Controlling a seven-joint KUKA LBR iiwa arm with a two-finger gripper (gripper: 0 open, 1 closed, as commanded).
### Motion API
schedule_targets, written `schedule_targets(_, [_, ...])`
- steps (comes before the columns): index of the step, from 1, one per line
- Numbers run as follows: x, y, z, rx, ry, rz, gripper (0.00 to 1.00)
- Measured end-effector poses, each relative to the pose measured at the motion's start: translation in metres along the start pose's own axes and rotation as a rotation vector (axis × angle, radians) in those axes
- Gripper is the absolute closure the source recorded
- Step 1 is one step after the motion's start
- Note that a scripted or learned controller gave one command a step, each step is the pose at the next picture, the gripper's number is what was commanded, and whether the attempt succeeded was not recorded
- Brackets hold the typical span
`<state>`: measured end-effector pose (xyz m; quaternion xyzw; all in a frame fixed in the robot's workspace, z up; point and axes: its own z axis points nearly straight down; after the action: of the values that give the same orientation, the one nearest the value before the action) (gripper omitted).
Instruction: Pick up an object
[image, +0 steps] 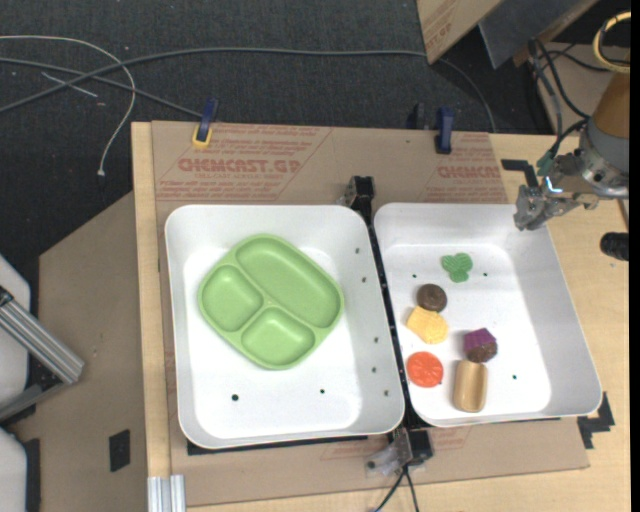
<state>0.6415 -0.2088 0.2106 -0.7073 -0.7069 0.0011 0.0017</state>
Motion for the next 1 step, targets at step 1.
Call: schedule_targets(1, [-0.0049, -0.0072, 0.0466, 0.001, 0.0, 0.0, 0.0])
